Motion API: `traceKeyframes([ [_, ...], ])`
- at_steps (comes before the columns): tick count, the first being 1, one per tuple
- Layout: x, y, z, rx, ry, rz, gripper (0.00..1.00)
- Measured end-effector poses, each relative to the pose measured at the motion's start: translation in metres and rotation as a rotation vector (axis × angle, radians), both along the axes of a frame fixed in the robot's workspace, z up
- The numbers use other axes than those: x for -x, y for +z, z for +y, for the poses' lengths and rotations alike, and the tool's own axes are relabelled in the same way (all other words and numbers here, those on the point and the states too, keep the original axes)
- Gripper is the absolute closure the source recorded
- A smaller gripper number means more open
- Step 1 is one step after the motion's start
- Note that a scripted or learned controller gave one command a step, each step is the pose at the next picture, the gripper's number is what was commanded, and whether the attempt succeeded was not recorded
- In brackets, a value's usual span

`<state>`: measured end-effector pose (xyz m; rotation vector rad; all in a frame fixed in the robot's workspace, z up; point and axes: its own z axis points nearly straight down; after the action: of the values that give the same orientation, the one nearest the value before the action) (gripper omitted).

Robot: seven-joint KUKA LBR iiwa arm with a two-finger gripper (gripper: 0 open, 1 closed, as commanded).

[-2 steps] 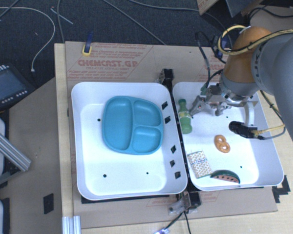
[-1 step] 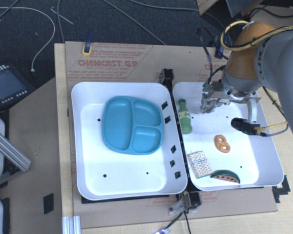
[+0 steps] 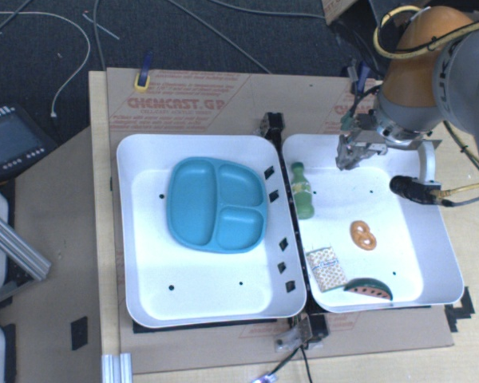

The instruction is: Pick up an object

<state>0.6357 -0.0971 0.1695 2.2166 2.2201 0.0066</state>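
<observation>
Hand [image 3: 350, 159] is over the back part of the right bin [image 3: 411, 242], near its far left corner, pointing down. The arm [image 3: 419, 62] comes in from the right, with the orange band above the wrist. Can't tell how far open the hand is from this angle. Nothing visible in its grasp.

Candidate objects, all in the right bin:
- green bottle [image 3: 302, 191]: lying flat along the bin's left wall, cap toward the far side. Closest item to the hand, to its left and slightly nearer the camera, not touching it.
- pretzel [image 3: 363, 235]: mid-bin, on the camera side of the hand, almost directly below it in the view, clear gap between them.
- patterned packet [image 3: 327, 268]: near the front left corner, well apart from the hand.
- watermelon slice [image 3: 369, 289]: against the front wall, just right of the packet, farthest from the hand.

Left bin [image 3: 152, 274] holds a blue divided plate [image 3: 217, 204], flat, toward the back centre, well apart from the hand.

Both bins sit on a cardboard sheet [image 3: 191, 94] on the desk.
</observation>
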Motion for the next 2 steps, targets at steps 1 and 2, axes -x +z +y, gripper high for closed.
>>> traceKeyframes([
  [1, -0.002, 0.048, 0.000, 0.000, 0.000, -0.001, 1.00],
  [2, 0.008, 0.058, 0.053, -0.003, 0.004, 0.007, 1.00],
])
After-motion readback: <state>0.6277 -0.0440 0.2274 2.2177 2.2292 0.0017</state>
